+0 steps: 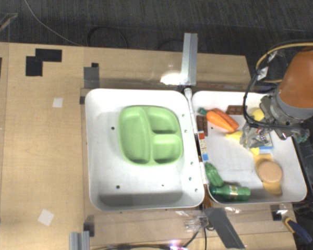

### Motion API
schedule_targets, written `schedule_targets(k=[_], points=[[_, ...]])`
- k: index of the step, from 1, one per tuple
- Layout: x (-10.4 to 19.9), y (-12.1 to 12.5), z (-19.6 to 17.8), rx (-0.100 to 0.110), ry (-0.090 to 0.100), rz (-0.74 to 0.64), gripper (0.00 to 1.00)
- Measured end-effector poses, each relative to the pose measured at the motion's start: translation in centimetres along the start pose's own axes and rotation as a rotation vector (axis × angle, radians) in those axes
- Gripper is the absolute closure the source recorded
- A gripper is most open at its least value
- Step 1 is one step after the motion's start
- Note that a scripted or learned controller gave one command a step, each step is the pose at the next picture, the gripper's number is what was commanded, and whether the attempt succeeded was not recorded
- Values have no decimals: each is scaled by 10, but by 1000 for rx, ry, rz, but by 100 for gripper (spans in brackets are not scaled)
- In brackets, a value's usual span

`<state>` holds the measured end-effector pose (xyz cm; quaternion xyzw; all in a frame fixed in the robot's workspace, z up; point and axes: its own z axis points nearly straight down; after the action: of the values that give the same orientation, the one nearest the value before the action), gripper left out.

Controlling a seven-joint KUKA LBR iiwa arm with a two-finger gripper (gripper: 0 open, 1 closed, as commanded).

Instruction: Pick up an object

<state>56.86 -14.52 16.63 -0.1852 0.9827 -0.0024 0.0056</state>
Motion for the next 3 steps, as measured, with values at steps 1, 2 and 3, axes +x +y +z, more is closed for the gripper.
schedule_targets(k=[1,2,3], points=[[1,-52,0,-2,0,-268,100],[0,-51,0,-3,0,-269,0],[74,-9,75,2,-3,-259,0]])
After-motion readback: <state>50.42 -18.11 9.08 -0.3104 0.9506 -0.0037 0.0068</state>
